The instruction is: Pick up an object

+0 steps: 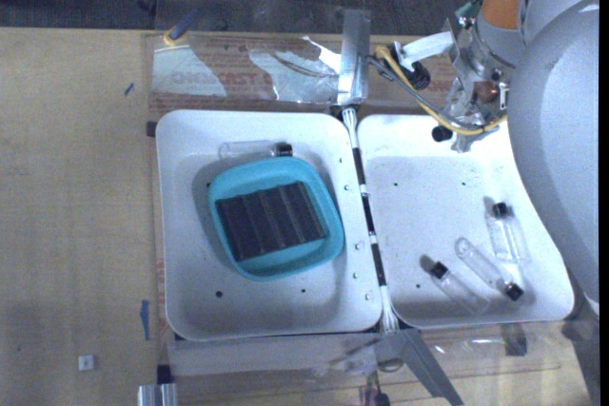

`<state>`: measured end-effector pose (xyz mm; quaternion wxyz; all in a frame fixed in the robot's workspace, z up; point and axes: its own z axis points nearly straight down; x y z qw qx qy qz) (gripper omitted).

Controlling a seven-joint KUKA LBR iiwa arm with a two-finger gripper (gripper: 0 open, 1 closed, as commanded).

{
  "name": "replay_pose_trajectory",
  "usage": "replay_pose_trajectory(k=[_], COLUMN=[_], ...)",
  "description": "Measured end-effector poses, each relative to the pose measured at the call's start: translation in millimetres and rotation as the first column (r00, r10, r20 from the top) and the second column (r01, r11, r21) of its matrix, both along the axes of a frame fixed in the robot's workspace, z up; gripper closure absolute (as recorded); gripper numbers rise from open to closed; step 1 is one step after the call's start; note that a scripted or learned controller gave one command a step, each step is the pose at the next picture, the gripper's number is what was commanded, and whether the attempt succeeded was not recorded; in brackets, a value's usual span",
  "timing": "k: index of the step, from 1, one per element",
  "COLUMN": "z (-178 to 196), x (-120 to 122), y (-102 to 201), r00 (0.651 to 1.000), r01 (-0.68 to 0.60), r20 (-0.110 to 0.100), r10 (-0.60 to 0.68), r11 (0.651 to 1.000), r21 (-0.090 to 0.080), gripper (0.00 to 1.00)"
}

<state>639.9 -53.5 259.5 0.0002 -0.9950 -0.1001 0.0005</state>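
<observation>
Your clear black-capped vials (487, 269) lie in the right bin (409, 204); a blue tray (274, 216) fills the left bin (181, 204); gripper (466, 124) state unreadable.

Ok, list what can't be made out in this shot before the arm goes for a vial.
- Gripper: the wrist and cables above it hide whether the jaws are open or shut.
- Clear vials in the right bin: glass blends into the white floor, so their exact count is uncertain; black caps show best.
- Vial in the left bin: touching the blue tray or not, unclear.
</observation>
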Motion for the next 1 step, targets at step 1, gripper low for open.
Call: replay_pose_trajectory(k=[1], z=[-76.0], x=[-52.9], y=[-31.7], r00=[0.999], r01=[-0.039], r20=[-0.005], r10=[0.039], r11=[0.999], r21=[0.002], gripper=[1.00])
